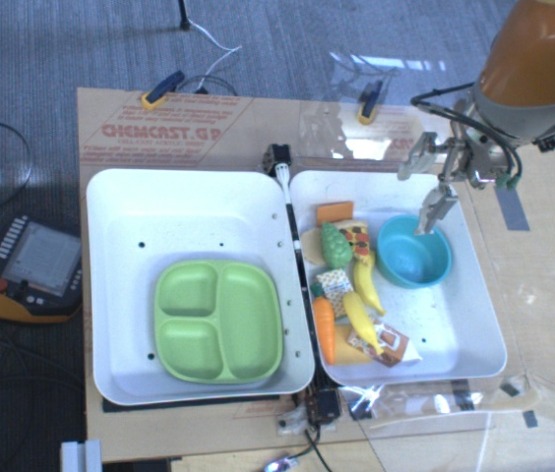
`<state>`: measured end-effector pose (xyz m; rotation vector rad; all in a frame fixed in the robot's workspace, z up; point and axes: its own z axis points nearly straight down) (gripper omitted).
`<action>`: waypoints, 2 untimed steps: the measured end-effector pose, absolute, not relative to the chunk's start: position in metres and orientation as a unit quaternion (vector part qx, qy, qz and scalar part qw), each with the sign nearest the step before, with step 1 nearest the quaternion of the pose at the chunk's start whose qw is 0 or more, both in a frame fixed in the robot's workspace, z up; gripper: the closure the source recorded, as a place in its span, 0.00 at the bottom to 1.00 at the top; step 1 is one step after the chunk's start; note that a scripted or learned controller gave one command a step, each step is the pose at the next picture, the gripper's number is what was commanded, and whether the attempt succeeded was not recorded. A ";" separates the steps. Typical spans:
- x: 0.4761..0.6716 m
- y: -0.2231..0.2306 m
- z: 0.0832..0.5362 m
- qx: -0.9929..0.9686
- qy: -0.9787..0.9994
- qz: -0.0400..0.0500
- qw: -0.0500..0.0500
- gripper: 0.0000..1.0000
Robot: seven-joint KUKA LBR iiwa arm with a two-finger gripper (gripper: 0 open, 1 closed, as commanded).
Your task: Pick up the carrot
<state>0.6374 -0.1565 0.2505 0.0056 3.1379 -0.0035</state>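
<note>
The carrot [325, 330] is orange with a green top and lies lengthwise in the right bin [474, 357], close against its left wall and towards the front. My gripper [413, 204] hangs over the back of that bin, above the far rim of a blue bowl [413, 257]. It is well to the right of and behind the carrot. Its two fingers [437, 210] stand apart, open, with nothing between them.
Crowding the carrot are two yellow bananas [361, 295], a checkered cube [333, 283], a green vegetable [337, 248], an orange block [335, 211] and a snack packet [388, 342]. A green divided plate [218, 321] lies in the left bin [120, 214].
</note>
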 end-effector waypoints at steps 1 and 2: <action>0.623 -0.101 0.120 -0.022 1.000 0.002 -0.005 0.00; 0.586 -0.040 0.186 0.098 0.995 0.000 0.002 0.00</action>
